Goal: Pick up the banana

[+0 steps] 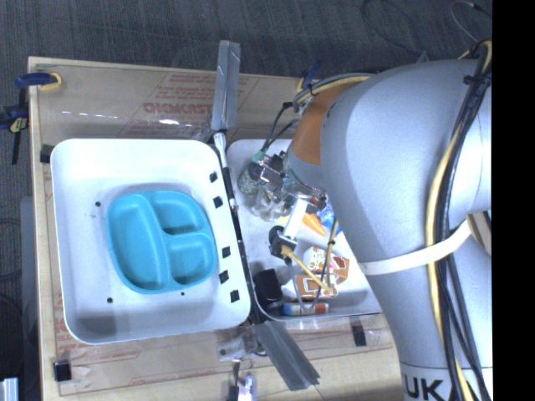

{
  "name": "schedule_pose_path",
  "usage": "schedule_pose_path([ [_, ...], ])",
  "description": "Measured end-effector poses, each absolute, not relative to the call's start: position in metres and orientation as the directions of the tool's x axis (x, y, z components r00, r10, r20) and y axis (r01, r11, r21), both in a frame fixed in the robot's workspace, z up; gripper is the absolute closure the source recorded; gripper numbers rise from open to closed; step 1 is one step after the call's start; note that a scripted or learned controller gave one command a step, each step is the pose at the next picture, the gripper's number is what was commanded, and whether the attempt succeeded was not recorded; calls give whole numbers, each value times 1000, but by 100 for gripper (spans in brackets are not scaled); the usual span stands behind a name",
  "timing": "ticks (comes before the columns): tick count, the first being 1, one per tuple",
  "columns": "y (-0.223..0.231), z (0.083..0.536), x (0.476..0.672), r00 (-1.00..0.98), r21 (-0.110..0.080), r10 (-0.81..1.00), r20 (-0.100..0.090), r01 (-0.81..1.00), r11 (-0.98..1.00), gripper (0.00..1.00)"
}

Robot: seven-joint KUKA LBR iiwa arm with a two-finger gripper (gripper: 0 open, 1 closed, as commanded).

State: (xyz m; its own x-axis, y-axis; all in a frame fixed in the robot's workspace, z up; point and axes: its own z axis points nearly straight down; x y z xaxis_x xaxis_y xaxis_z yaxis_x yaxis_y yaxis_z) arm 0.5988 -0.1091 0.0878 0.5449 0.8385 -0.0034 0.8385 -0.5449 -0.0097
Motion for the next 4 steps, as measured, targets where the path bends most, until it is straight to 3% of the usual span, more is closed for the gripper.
schedule_pose_path([
  [1, -169, 89, 507, 496, -8, 868, 0, 868, -496, 100],
  [2, -168, 89, 507, 495, -8, 869, 0, 869, -495, 0],
  [3, -129, 88, 559, 652, -9, 759, -3, 759, -652, 0],
  [4, -127, 94, 557, 643, -19, 766, -7, 765, -643, 100],
])
